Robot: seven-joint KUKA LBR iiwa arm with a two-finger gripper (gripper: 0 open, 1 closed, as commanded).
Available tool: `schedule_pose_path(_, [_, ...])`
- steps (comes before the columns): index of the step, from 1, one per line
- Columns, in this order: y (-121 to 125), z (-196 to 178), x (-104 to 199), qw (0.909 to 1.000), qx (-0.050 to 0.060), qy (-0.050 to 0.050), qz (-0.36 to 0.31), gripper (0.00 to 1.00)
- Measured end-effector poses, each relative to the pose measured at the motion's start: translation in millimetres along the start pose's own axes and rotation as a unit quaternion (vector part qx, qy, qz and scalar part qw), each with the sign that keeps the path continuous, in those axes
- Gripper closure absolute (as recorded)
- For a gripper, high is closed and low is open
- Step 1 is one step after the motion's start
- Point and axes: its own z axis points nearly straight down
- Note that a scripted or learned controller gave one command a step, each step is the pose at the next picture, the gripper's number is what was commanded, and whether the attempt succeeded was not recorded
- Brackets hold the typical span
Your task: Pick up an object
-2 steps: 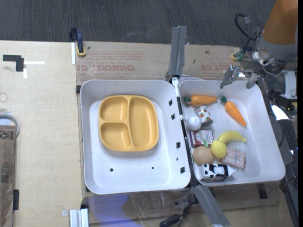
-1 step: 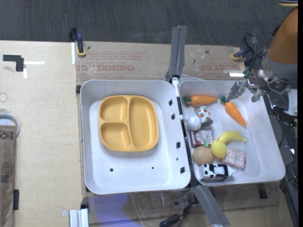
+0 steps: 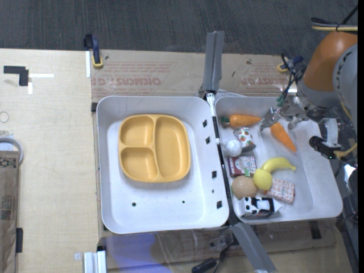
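Toward the upper right of the frame, the gripper (image 3: 273,120) hangs low over the right bin (image 3: 324,206), its tips between two carrots: one carrot (image 3: 243,119) to the left, the other carrot (image 3: 282,137) slanting just below. I cannot tell whether the fingers are spread or pressed together, and nothing shows between them. The risk is closing in the gap, or nudging a carrot so it rolls aside. The yellow tray (image 3: 154,148) sits in the left bin (image 3: 114,209).
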Motion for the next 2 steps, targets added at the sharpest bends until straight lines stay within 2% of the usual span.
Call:
schedule_pose_path(1, [0.2, -9.4, -0.5, 1.0000, 0.000, 0.000, 0.000, 1.00])
schedule_pose_path(2, [-41.9, -105.6, 19.3, 0.9997, 0.001, 0.000, 0.026, 1.00])
